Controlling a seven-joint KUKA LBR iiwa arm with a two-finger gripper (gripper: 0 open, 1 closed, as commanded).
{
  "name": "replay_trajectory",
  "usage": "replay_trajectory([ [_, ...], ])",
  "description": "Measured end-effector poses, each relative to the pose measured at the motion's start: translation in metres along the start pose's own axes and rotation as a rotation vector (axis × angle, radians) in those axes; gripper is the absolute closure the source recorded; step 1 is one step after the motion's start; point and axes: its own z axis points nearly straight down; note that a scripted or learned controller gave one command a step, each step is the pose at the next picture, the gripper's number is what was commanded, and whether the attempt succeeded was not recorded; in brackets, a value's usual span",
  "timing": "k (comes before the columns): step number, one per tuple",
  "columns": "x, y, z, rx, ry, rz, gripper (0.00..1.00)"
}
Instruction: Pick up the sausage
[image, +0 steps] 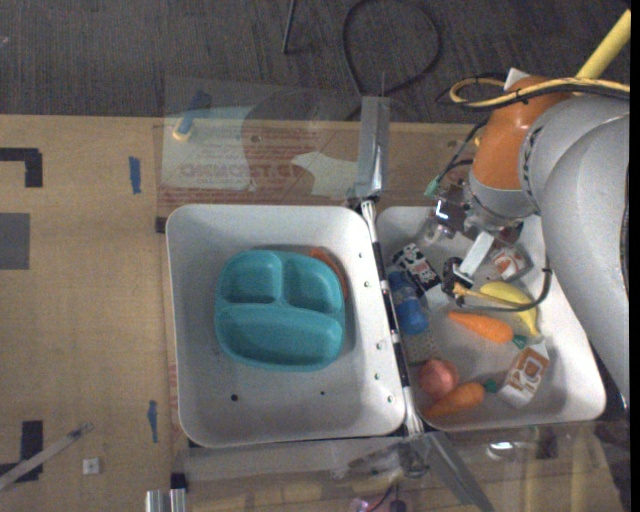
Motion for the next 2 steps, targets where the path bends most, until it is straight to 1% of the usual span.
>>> replay_trajectory([
  [1, 0.001, 0.001, -0.01, -0.007, -0.002, -0.003, 1.0],
  [2, 0.026, -0.012, -0.113, -0.005, -0.002, -0.043, 1.0],
])
